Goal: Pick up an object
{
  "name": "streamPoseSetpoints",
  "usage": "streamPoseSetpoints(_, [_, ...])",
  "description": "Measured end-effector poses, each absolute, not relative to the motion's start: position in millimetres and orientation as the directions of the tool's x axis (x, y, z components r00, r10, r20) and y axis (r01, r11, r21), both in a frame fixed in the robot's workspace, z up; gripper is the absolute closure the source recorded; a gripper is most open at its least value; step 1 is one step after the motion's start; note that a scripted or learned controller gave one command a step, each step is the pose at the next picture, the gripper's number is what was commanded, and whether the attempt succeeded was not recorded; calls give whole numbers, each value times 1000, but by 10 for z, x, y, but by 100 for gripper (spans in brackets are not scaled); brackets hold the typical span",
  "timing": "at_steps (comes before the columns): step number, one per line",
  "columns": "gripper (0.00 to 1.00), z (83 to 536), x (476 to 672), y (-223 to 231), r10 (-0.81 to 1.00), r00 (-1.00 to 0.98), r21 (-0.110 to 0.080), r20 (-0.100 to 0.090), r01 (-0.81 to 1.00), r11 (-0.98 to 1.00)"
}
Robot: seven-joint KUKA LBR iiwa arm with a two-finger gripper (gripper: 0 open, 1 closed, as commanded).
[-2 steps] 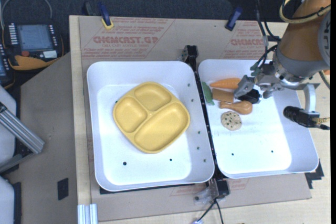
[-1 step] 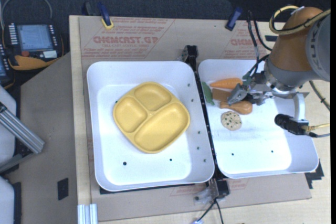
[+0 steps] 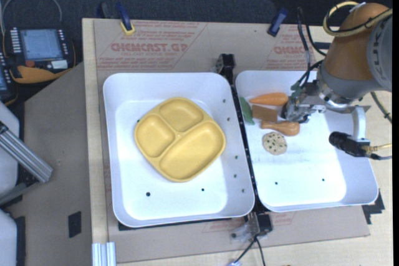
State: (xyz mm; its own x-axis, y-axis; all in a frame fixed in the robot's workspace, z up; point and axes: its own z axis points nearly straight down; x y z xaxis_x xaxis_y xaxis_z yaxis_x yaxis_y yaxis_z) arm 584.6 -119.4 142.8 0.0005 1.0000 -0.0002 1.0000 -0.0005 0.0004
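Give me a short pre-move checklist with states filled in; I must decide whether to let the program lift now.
1. Gripper down in the right bin: ok.
2. Gripper over the food cluster by the carrot: ok.
3. An item seen between its fingers: cannot tell.
4. Cookie lying apart from the gripper: ok.
5. Yellow divided plate in the left bin, away from the arm: ok.

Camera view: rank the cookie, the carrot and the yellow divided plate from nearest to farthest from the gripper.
From the gripper in the right bin:
1. Carrot, just to its left near the bin's far edge.
2. Cookie, below and left of it, in the same bin; close to the carrot's rank.
3. Yellow divided plate, far off in the left bin.
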Motion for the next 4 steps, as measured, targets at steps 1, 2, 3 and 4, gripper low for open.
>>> streamPoseSetpoints(1, [100, 1996, 5767, -1233, 1000, 1, 7, -2, 1000, -1])
streamPoseSetpoints(2, [100, 2469, 5771, -1154, 1000, -2, 8, -2, 1000, 2])
streamPoseSetpoints(3, [100, 3010, 5784, -1156, 1000, -1, 8, -2, 1000, 1])
streamPoseSetpoints(4, [100, 2948, 5914, -704, 1000, -3, 3, -1, 1000, 3])
